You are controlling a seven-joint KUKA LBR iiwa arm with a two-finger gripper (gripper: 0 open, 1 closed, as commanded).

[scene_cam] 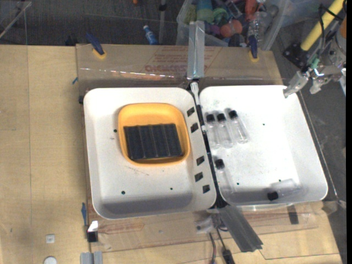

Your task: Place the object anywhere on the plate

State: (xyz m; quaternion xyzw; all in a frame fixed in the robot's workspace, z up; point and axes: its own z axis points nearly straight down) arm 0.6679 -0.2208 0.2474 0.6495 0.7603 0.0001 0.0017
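Since the little clear bottles look light, hard and slippery, a grab across the middle seems best. One bottle [281,188] lies low in the right bin [297,147]. Three bottles [224,127] lie side by side higher up. In the left bin [102,153], the yellow plate [151,110] bears a black ridged block [153,141]. At the upper right hangs the gripper [297,84]; I cannot tell if it is open.

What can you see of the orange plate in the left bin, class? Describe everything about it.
The orange plate is a rounded square with a raised rim, and looks like smooth plastic. It lies flat in the left bin, nearer that bin's far side and its right wall. A dark ribbed rectangular block lies flat on it, covering most of its floor and reaching towards the near rim. Nothing else touches it.
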